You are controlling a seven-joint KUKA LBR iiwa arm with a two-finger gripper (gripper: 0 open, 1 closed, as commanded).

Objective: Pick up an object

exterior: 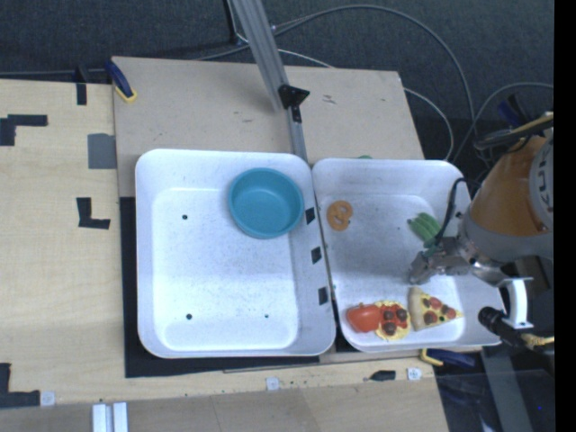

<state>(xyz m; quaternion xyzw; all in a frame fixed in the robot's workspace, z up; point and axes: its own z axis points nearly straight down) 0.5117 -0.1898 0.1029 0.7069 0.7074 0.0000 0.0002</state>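
From where I stand the worktop [54,169] carries two shallow white bins side by side, and nothing has been lifted out of either yet, so the pick looks to be at its start or just short of a grasp. The left bin [216,313] holds only a blue bowl [265,202], sitting near its far right corner, well apart from the arm. The right bin [378,241] is where the work is: the grey and orange arm [513,210] reaches in over its right side, and the end effector [430,266] sits low there, between a green piece [423,227] just beyond it and a pizza slice [433,310] just in front of it. Whether it touches either I cannot tell, nor can I tell if it is spread or closed; nothing is visibly held. Beside the slice lie a second pizza piece [391,319] and a red tomato [362,317], touching or nearly so. A small orange cookie [339,215] rests alone near the dividing wall. Closing on something and lifting it remain to be done.
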